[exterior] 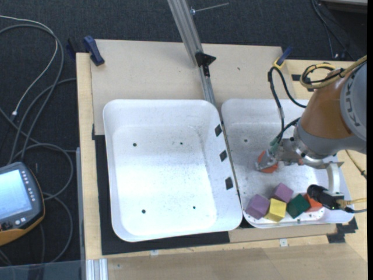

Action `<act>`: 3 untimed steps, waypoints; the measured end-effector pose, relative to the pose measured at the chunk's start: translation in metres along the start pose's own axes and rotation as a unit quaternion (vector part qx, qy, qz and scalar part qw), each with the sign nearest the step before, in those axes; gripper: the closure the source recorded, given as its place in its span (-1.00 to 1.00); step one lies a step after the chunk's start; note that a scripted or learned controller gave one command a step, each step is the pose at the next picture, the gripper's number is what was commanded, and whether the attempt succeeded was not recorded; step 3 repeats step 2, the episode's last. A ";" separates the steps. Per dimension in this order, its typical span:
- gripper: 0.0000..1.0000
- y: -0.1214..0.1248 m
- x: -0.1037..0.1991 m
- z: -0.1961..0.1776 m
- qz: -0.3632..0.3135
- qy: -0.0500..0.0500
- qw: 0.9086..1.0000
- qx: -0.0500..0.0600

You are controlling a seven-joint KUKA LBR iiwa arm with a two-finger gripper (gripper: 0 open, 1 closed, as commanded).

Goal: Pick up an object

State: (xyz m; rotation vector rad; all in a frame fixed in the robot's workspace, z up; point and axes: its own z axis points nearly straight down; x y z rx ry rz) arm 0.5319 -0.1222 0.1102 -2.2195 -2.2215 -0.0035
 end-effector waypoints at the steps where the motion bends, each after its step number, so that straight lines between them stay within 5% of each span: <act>1: 1.00 0.018 0.075 -0.094 -0.004 0.000 1.000 -0.004; 2: 1.00 -0.013 0.133 -0.089 -0.003 0.001 1.000 0.003; 3: 1.00 -0.013 0.133 -0.089 -0.003 0.001 1.000 0.003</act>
